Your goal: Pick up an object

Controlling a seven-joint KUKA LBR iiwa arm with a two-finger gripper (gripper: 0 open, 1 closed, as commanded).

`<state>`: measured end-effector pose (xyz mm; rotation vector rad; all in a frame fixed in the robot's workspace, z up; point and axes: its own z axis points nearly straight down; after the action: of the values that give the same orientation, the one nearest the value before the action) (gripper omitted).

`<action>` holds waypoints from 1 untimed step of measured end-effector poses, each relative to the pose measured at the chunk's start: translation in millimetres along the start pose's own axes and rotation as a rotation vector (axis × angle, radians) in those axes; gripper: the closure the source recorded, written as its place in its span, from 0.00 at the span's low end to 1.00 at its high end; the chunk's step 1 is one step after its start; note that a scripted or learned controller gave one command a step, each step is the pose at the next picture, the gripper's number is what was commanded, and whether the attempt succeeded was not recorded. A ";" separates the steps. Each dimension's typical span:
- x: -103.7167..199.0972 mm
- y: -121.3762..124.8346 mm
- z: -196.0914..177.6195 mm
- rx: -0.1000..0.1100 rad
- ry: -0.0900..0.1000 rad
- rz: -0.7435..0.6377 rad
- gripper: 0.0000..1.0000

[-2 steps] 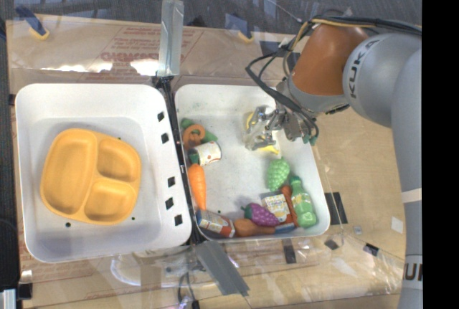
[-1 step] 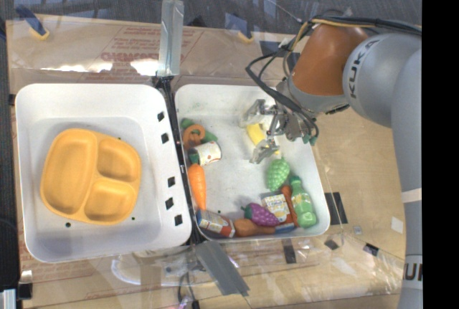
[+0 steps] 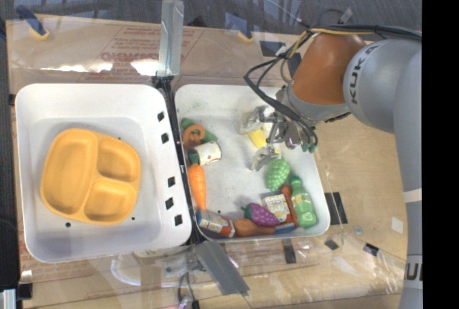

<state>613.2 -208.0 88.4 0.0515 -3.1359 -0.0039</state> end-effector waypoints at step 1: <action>-0.6 2.1 -7.0 -0.002 0.004 -0.004 1.00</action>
<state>613.7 -205.9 95.4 0.0582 -3.1315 -0.0076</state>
